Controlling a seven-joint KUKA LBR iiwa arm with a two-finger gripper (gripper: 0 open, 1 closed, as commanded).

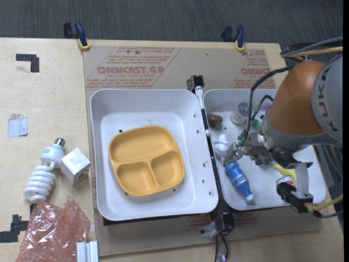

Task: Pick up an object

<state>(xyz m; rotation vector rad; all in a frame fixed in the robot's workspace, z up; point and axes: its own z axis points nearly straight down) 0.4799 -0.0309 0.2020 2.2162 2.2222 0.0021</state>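
A grey KUKA arm (305,105) with an orange band reaches in from the right and hangs over the right bin (322,192), its claw (235,153) low above the bin's left side, just beside the blue bottle (239,180). Whether the claw is spread or pressed together cannot be told from here; nothing is plainly seen between its tips. The blue bottle lies on its side on the bin floor, its white cap toward the near edge, slanting toward the near right. Close to the claw's far-left side sits a crumpled white object (221,144), and beyond it, toward the far wall, a small brown object (215,120) and a small round clear item (238,117). A yellow piece (283,171) shows under the arm's wrist. In the left bin (103,195) a yellow divided plate (146,160) with three compartments lies flat, slightly turned. On the desk (43,91) left of the bins rest a white spiral light bulb (44,171), a small white cube (75,165) touching it, and a crumpled pink plastic wrapper (52,233) at the near edge. Two blue-and-yellow clamps (80,36) grip the far edge of the board.
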